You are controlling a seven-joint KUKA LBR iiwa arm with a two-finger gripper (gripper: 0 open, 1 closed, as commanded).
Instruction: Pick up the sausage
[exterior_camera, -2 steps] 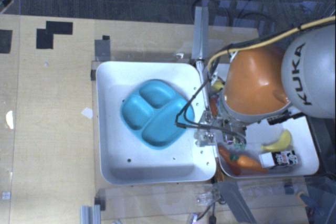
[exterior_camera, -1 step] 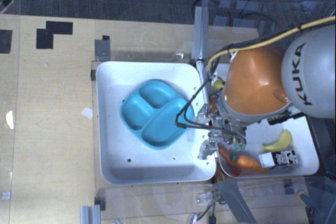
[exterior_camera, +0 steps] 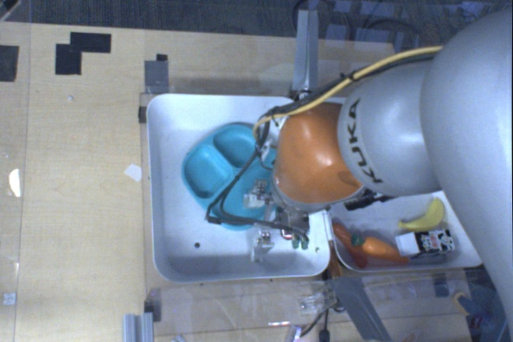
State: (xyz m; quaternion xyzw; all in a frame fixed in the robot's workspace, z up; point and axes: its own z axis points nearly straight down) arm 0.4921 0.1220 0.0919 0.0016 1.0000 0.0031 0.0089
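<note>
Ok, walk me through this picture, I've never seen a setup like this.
One camera looks down at a slant on a wooden bench. The big grey machine with the orange band is a KUKA robot arm, reaching in from the right. Its gripper hangs over the left white bin, above a blue sectioned plate; whether it holds anything is hidden. The right bin holds a banana, a carrot, a reddish piece that may be the sausage, and a small printed carton.
</note>
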